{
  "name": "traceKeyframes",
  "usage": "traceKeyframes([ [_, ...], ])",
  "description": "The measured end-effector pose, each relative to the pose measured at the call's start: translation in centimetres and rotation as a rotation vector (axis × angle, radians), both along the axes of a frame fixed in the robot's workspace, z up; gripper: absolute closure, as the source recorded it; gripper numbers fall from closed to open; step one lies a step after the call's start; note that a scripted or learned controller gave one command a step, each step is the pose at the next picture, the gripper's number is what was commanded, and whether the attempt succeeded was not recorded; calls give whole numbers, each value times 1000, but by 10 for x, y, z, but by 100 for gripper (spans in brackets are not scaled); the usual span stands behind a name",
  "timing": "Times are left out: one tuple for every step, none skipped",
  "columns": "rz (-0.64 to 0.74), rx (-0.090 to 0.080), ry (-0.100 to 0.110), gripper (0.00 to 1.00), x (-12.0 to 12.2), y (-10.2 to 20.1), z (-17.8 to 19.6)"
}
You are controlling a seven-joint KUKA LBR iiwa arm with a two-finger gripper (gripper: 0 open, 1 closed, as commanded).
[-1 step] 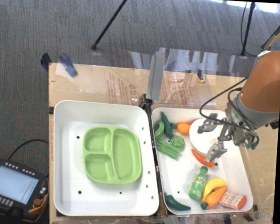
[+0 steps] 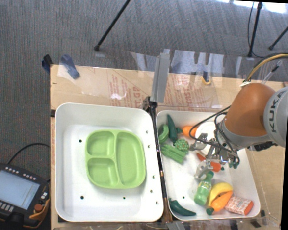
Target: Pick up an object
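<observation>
Left bin (image 2: 66, 131) holds a green plate (image 2: 115, 158) (three compartments). Right of the plate, in the right bin (image 2: 254, 186): a dark green pepper (image 2: 181, 208) at the near wall, celery (image 2: 173, 153) and broccoli (image 2: 182, 144) further back, then a green bottle (image 2: 204, 188), a banana (image 2: 218, 190) and a pink packet (image 2: 239, 205). The gripper (image 2: 213, 157) hangs over the bottle's cap, farthest right of the plate; whether it is released or clenched cannot be told.

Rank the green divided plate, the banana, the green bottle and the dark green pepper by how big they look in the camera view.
1. green divided plate, by far the largest.
2. banana and green bottle: look alike, so unranked.
3. dark green pepper, slightly smaller.
</observation>
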State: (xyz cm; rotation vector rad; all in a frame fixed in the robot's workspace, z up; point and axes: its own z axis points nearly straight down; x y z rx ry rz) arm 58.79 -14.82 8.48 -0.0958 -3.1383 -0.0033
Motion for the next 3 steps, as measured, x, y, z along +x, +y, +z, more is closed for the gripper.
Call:
traceKeyframes([
  [23,1,1,0,28,48,0],
  [-11,-1,5,0,-51,45,-1],
  [-4,1,9,100,-50,48,6],
])
